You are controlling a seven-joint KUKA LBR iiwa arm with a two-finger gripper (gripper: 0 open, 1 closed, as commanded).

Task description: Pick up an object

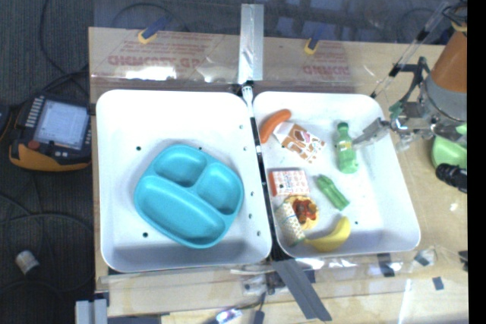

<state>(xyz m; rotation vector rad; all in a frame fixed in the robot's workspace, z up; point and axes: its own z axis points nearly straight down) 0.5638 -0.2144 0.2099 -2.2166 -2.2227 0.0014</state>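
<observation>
While the gripper hangs over the right bin's far edge — finger state impossible to tell — the approach step is in hand: the nearby green bottle would need a descent beside it.

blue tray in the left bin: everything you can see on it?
The blue tray is a glossy turquoise, plastic-looking divided plate with rounded corners and three compartments: two smaller at the top, one long along the lower side. It lies flat and right side up, turned at an angle, near the middle of the left bin. Its compartments hold nothing, and it touches just the bin floor.
</observation>
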